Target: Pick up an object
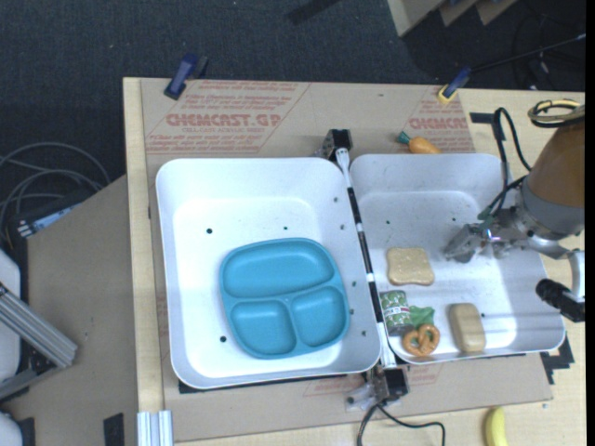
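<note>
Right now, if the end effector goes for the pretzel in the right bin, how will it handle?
The pretzel looks small and looped, so probably light and rigid, likely toy food. It lies flat, so it shouldn't roll. It sits against the green packet near the bin wall, so a grasp may nudge both.

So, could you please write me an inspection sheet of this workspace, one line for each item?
Surface: bench with printed sheet, bearing left bin and right bin side by side.
Job's things: in right bin, toast, green packet, pretzel, tan block.
Clutter: blue tray in left bin; carrot toy behind right bin; yellow thing at bench front.
Gripper: gripper low over right bin, right of toast, holding nothing seen.
Cables: black cable by arm; coiled cables on floor, left.
Surroundings: dark carpet; blue clamps on back edge.
</note>
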